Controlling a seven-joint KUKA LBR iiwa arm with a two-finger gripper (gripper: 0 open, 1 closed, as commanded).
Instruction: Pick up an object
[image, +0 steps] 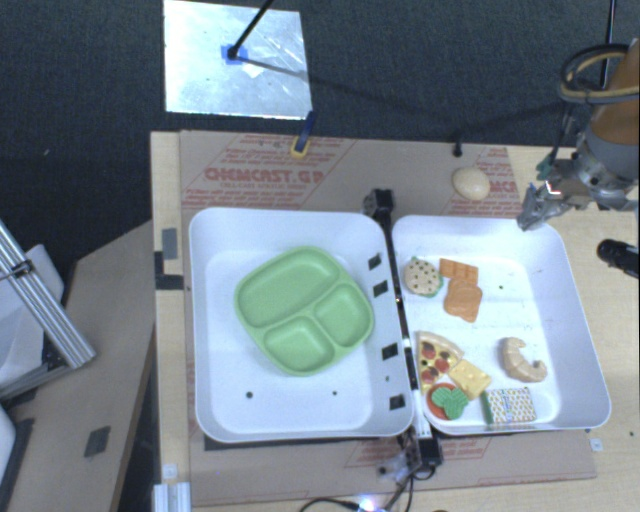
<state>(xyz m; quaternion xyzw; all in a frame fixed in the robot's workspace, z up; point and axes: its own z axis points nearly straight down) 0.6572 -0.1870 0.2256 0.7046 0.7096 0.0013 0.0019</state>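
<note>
Camera view: we are finding the gripper (535, 212) in the upper right of the frame, hanging over the far right corner of the right bin (575, 300), about at its rim. We cannot tell from this slant whether the fingers are released or clenched; nothing is showing between them.

We are counting two white bins side by side on the desk (600, 275). The left bin (215, 300) is holding one green divided plate (303, 310) with three compartments. The right bin is holding seven toy food pieces: one cookie (422, 277), one orange cracker (458, 270) with one darker orange piece (464, 300) touching it just below, one croissant (522, 360), one pizza slice (437, 352), one yellow cheese wedge (470, 378), and one patterned square packet (510, 406). A green and red piece (447, 400) is lying at the lower edge, beside the cheese; we cannot tell what it is. One pale egg-shaped object (471, 183) is resting on the desk outside the bins, to the left of the gripper.

The relation we are judging decisive: every piece in the bin is lying down-frame and left of the gripper. The orange cracker pair is nearest; the croissant is lying almost straight below in the frame, its long axis running roughly left to right. No object is lifted yet.
</note>
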